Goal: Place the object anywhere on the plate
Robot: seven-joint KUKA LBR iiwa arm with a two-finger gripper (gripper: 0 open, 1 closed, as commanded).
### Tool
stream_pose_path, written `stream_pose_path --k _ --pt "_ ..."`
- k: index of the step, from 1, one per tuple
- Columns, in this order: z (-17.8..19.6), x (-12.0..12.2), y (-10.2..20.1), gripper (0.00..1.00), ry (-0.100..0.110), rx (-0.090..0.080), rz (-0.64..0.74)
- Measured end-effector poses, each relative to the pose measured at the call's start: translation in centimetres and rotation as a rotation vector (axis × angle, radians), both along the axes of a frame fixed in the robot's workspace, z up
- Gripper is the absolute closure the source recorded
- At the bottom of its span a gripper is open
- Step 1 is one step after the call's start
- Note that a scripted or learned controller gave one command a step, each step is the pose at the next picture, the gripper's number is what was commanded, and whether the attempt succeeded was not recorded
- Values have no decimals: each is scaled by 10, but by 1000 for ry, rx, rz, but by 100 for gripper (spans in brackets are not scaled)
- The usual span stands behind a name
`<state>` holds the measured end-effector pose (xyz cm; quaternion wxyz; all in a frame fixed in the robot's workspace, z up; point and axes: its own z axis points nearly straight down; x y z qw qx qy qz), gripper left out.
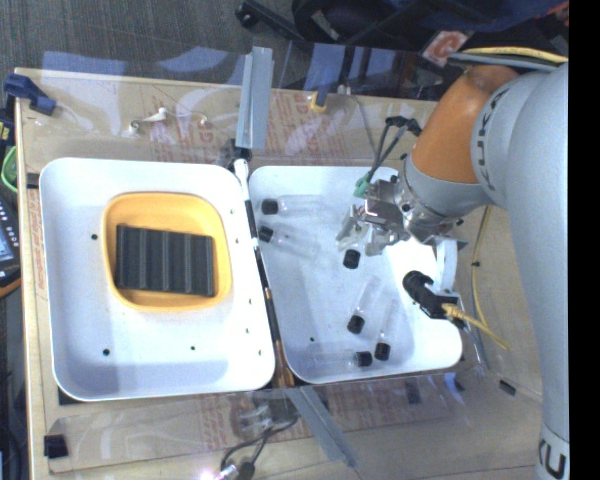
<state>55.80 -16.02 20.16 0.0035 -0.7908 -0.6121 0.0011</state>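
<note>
While the smooth grey arm (525,168) curves over the right bin (310,298), the left bin (70,268) holds a rounded yellow plate (165,213) bearing a dark ribbed block (165,261). Its metal gripper (372,230) hangs over clear, black-capped vials (358,308); its opening, seemingly empty, is unreadable.

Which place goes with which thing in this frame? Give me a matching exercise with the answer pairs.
Things:
1. yellow rounded plate with a dark ribbed insert
2. clear plastic vials with black caps
3. two-finger gripper
4. grey metal bar

Places:
A. scattered in the right white bin
B. on the bench beyond the bins, above the gap between them
C. in the left white bin
D. over the right bin, near its upper right part

Pairs: 1-C, 2-A, 3-D, 4-B
</note>
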Motion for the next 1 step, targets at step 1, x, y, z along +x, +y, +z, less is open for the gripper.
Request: stream_pose_path --k 1 --pt "13 23 47 100 -4 -3 162"
